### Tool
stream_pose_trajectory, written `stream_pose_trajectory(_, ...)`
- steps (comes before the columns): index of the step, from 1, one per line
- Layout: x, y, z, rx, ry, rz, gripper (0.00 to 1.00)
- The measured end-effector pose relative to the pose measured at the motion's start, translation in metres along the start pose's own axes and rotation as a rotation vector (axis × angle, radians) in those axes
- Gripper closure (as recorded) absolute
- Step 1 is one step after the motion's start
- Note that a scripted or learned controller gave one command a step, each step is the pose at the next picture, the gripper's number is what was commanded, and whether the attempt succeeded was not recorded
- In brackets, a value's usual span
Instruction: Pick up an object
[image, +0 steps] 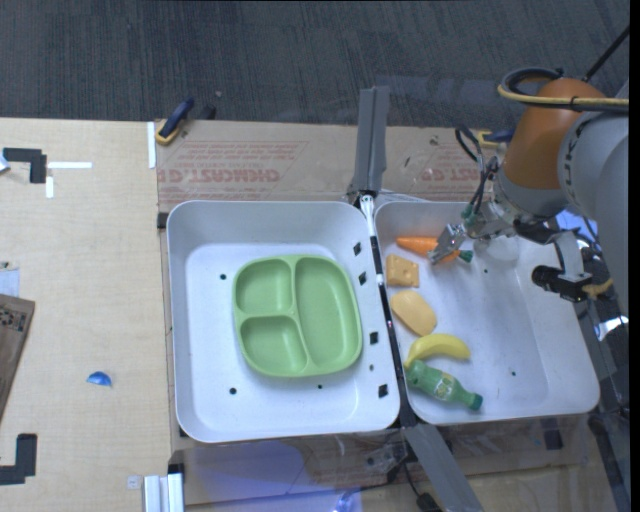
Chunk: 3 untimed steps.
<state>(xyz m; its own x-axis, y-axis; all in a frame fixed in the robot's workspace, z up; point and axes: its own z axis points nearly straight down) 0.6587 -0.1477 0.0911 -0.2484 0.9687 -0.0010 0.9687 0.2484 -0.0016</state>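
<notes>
My gripper (449, 246) hangs low over the far left part of the right bin (520, 340), its tips right at the green end of an orange carrot (418, 243). Whether anything sits between the tips is too small to tell. Just left of and below the carrot lies a tan cracker-like square (402, 271). Further toward the front lie a pale yellow potato-like piece (414, 312), a yellow banana (438, 347) and a green bottle (443, 387) on its side.
The left bin (200, 300) holds a green divided plate (297, 315). The arm's orange band (545, 130) and grey wrist rise over the right bin's far right corner. A cardboard sheet (260, 165) lies behind the bins. A small blue piece (98, 379) sits on the bench at the left.
</notes>
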Motion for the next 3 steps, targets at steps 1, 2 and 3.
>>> stream_pose_trajectory(1, 0.0, -0.003, -0.006, 0.011, 0.002, 0.0, 1.0)
stream_pose_trajectory(2, -0.012, -0.006, 0.001, 0.003, 0.002, -0.232, 1.0)
stream_pose_trajectory(3, 0.073, 0.019, -0.101, -0.001, 0.0, -0.22, 1.0)
